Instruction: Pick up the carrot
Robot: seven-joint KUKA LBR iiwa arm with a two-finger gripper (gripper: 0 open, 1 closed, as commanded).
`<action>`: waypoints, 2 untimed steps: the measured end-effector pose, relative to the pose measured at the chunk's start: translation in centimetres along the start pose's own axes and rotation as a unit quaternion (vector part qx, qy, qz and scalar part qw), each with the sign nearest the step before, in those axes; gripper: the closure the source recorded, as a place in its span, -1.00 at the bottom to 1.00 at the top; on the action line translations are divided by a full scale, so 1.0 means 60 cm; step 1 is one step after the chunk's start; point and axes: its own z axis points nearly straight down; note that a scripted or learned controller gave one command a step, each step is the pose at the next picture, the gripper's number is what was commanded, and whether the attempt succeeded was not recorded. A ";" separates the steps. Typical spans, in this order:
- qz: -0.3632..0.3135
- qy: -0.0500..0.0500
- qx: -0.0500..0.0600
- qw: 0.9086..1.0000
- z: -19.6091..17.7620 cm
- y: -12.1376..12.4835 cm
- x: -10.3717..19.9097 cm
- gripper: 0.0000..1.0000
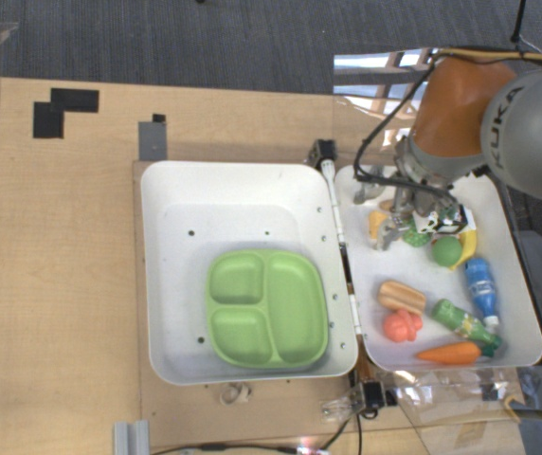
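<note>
Well below the gripper (pixel 399 227), whose state cannot be told from this angle, the carrot (pixel 449 354) lies flat at the right bin's (pixel 527 335) near edge, so the arm should travel there and straddle its middle.

On my feed the left bin (pixel 171 197) holds a green divided plate (pixel 267 307) with three compartments, lying toward its near side. In the right bin (pixel 527 325) I see a hot dog bun (pixel 402 297) just above a pink, lumpy toy (pixel 404 326), a green bottle (pixel 462 319) lying slantwise beside them, a blue bottle (pixel 480 288) along the right wall, and a green ball (pixel 446 251) touching a yellow piece (pixel 468 245). Further back sits another yellow item (pixel 377 224)
</note>
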 end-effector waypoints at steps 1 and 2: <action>0.031 -0.001 -0.002 1.000 0.001 -0.069 0.020 -1.00; 0.130 -0.004 -0.002 0.992 0.002 0.000 0.030 -1.00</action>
